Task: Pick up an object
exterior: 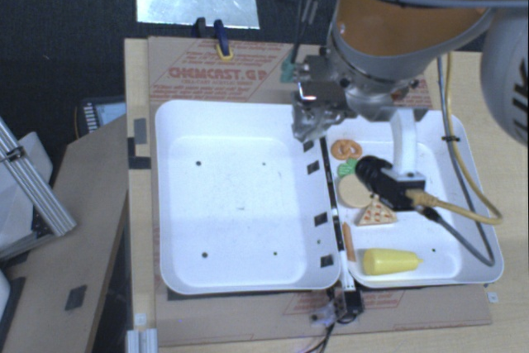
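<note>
Lab: robot arm (413,4), white bins (240,202).

Legible text: one item. Red block capitals reading "CHEMCAST G P" on the brown cardboard sheet (216,70) lying under the two white bins, along its far strip just beyond the left bin (169,178). Smaller red lines printed above and below that word: too small to read. Similar red print on the sheet's near edge, also unreadable.
</note>
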You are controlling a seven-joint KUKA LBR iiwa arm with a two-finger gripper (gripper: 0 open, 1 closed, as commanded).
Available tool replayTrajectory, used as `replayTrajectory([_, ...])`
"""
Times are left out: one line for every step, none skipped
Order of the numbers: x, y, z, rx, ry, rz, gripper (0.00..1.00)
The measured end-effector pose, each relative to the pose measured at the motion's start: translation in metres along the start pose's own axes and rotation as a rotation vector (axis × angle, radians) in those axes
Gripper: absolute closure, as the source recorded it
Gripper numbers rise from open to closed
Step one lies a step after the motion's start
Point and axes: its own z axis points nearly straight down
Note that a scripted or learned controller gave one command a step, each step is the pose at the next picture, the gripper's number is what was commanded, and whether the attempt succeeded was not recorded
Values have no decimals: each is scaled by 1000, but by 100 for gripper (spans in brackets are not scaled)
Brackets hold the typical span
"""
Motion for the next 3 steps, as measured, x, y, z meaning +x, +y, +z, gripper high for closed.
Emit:
replayTrajectory([-15,-10,-99,-20,5,5,100])
replayTrajectory([48,79,-77,-8,1,1,100])
replayTrajectory([-41,19,-96,-11,1,15,100])
